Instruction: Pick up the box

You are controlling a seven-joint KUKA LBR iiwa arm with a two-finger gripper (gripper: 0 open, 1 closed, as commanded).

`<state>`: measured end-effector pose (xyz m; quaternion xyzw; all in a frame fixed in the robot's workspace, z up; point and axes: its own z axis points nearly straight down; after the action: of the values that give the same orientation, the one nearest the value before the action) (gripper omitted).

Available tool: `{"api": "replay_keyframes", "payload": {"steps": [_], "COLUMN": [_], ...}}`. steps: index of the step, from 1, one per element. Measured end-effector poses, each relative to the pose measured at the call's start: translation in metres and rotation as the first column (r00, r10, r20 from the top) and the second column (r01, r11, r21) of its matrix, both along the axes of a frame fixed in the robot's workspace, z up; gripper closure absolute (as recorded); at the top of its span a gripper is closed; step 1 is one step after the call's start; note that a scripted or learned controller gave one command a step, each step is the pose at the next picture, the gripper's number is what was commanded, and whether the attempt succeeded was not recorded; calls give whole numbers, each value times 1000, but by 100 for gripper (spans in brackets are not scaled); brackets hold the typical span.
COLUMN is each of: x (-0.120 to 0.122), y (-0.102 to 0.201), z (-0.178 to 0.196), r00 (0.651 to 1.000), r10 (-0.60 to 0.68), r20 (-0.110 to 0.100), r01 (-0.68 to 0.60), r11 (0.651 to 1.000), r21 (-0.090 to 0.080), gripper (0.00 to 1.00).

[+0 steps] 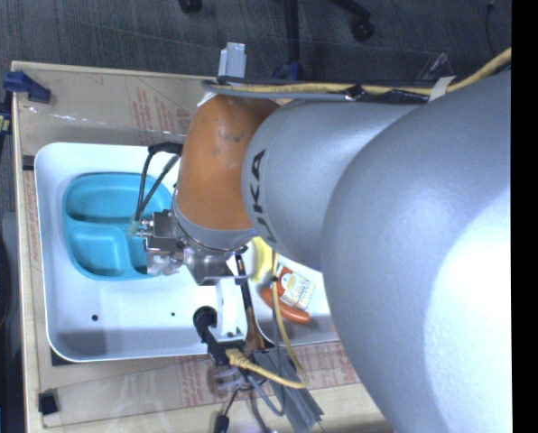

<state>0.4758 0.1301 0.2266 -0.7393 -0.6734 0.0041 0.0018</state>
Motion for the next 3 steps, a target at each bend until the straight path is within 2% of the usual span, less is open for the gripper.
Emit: {"api": "replay_keyframes", "payload": {"steps": [1,2,3], "x": [-1,28,0], "y": [43,-1,-13], "z": [-23,-99,-84], "r00": [974,990,997], "r10": [-225,139,75], "r20": [1,-3,-2], "r01": [225,-139,-75], "r11": [974,990,997], "r21": [-3,1,1], "gripper": [100,100,100]}}
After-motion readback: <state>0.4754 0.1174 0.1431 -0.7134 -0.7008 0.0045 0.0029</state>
